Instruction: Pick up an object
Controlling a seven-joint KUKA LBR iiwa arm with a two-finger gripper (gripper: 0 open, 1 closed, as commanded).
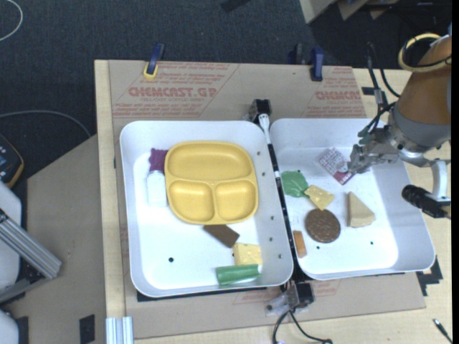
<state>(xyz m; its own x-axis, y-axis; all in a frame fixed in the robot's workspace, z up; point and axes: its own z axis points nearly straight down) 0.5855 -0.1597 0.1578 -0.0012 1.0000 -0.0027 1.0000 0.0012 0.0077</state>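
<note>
Reaching in from the right, the arm (423, 99) sets its gripper (358, 160) low over the upper part of the right bin (409, 253); whether it is open or closed cannot be told from this angle. A small clear packet (334, 163) with red print lies just left of the gripper tip, seemingly touching it, though no grasp is visible. Below the packet sit a green leaf (293, 184) and a yellow chip (319, 196) touching each other, then a brown cookie (323, 226) with a tan wedge (358, 211) just beside it on the right. An orange stick (299, 243) lies near the bin's left wall. The left bin (133, 213) holds a yellow tray (211, 180), a purple piece (158, 159) and a white bottle (155, 189) at its left, plus a brown bar (221, 233), a cheese block (247, 253) and a green piece (237, 274) below it.
</note>
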